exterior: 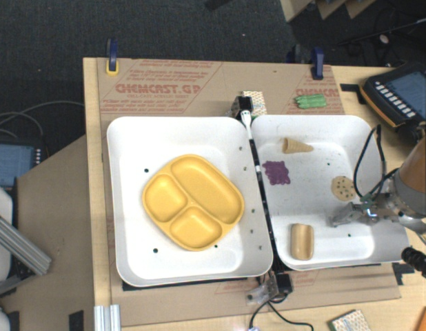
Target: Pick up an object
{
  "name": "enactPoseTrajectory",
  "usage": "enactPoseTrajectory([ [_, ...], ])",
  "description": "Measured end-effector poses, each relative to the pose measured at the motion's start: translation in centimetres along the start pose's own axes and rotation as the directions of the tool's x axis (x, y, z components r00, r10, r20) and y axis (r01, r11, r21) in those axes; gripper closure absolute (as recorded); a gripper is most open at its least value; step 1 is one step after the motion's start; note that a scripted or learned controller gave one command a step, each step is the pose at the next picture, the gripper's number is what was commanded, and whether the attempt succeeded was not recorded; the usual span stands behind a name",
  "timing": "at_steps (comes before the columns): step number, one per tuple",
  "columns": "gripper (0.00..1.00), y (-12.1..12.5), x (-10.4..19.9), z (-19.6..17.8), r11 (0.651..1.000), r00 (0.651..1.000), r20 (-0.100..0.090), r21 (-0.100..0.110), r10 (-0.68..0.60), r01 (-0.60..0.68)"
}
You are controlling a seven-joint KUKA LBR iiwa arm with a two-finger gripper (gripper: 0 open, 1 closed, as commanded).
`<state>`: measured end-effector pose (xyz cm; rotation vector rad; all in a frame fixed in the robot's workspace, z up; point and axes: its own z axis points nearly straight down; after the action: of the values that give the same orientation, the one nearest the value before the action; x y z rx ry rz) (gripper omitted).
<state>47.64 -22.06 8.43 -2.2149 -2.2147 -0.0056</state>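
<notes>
The right bin [316,124] holds a tan cone [296,145], a purple flat piece [276,172], a round speckled cookie [342,187] and a tan cylinder [302,241]. My gripper [347,216] reaches in from the right and sits low over the bin floor. It is just below the cookie and up and to the right of the tan cylinder. It is small and partly hidden by cables. I see nothing held in it.
A yellow divided plate [192,201] lies in the left bin [123,185]. On the bench behind the right bin lies a green object [311,102]. A dark tablet-like device [399,95] sits at the far right. A black cable [363,164] loops above the gripper.
</notes>
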Motion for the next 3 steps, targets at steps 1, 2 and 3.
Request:
enactPoseTrajectory([
  [1, 0.00, 0.3, 0.1, 0.0, 1.000, 1.000, 0.001, 0.000, -0.003, 0.003],
  [2, 0.00, 0.3, 0.1, 0.0, 1.000, 1.000, 0.001, -0.001, -0.003, 0.003],
  [3, 0.00, 3.1, 0.2, 0.0, 1.000, 1.000, -0.001, 0.002, -0.005, 0.005],
])
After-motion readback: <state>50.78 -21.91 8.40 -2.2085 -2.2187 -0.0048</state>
